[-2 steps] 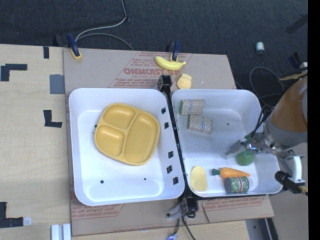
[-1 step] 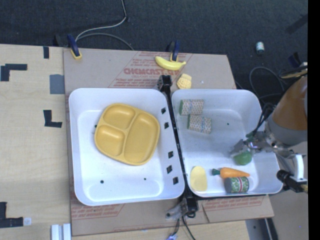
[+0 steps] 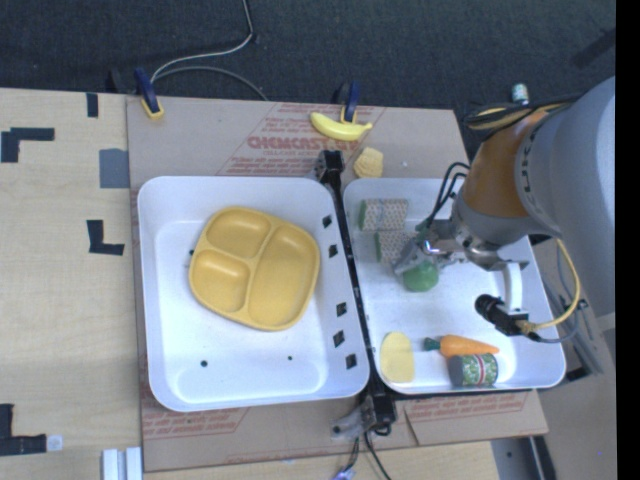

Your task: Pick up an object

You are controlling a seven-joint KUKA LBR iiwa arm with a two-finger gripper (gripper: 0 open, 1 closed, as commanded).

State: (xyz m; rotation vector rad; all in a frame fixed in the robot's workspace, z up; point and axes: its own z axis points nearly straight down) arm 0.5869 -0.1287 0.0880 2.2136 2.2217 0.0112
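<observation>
The bench carries two shallow white bins side by side on a brown cardboard sheet [image 3: 290,143]. Red print on the cardboard reads "CHEMCAST".

Left bin [image 3: 160,268]: contains one yellow plastic divided plate with three compartments [image 3: 254,267], lying flat near the bin's centre.

Right bin [image 3: 545,368]: contains the following items.
- A round green object [image 3: 421,277], near the bin's centre.
- A grey-green rectangular sponge-like pad [image 3: 384,215], at the far left of the bin.
- A pale yellow oval piece [image 3: 397,357], at the near left corner.
- An orange toy carrot with a green top [image 3: 460,346], near the front wall.
- A small cylindrical can with a green label [image 3: 473,370], touching the carrot's near side. The label text is too small to read.

Outside the bins, a yellow toy banana [image 3: 340,126] and a pale yellow block [image 3: 368,162] lie on the cardboard beyond the divider.

The grey arm with an orange band reaches in from the right. The two-finger gripper [image 3: 425,251] sits directly over the round green object, at its upper edge. Whether the claw is open, closed or gripping the object cannot be determined.
</observation>
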